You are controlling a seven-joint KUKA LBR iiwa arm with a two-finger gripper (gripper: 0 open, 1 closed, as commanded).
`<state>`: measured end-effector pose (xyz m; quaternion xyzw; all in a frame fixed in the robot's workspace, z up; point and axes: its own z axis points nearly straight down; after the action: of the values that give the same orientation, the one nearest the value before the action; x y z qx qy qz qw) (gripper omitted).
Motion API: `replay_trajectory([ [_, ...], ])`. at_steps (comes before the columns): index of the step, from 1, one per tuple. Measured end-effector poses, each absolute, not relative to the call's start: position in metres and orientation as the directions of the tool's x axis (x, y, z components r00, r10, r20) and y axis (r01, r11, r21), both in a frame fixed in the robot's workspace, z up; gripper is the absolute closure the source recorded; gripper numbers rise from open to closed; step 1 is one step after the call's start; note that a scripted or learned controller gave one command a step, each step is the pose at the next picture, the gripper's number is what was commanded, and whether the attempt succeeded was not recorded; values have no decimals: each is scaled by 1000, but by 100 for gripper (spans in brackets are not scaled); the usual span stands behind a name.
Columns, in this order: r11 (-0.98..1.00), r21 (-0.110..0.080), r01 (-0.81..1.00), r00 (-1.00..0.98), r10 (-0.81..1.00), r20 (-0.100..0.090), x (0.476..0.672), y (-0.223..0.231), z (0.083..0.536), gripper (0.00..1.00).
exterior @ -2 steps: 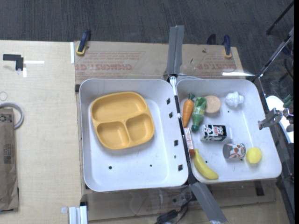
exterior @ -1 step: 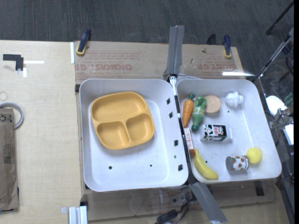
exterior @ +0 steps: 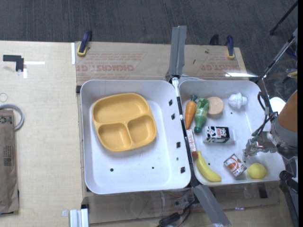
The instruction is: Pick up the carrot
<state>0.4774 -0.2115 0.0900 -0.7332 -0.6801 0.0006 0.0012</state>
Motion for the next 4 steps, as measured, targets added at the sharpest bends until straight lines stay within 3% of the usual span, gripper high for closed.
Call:
replay_trajectory([
  [1, 250, -3, 968, -250, 968, 2, 477, -220, 90, 100],
  [2, 254, -4, 967, -254, 967, 8, 477, -216, 89, 0],
  [3, 245, -1, 970, -245, 970, -1, 480, -200, 278, 0],
  [4, 244, -4, 970, -244, 970, -2, 481, -201, 285, 100],
])
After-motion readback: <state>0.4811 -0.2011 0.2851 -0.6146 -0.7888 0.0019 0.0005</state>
